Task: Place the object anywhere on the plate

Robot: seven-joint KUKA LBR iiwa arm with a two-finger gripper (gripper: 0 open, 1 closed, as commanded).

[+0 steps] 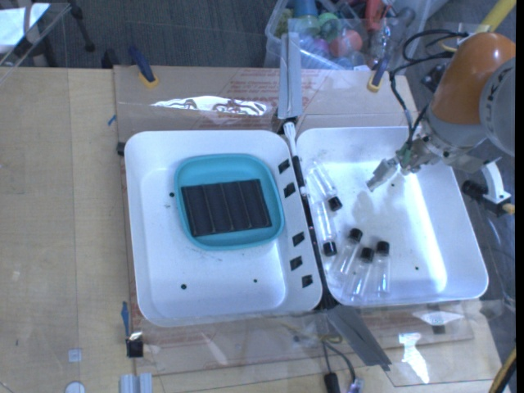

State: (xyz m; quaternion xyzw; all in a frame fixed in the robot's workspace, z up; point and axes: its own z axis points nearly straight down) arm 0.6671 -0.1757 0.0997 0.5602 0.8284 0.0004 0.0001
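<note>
Clear vials (360, 260) w/ black caps are seen in the right bin (458, 244), below-left of the gripper (381, 174); plate (229, 201) sits left. Finger state can't be told; nothing appears pinched.

A teal plate (230, 201) (dark ribbed insert) is centred in the left bin; clear black-capped vials (358, 258) are scattered toward the right bin's left edge.
</note>
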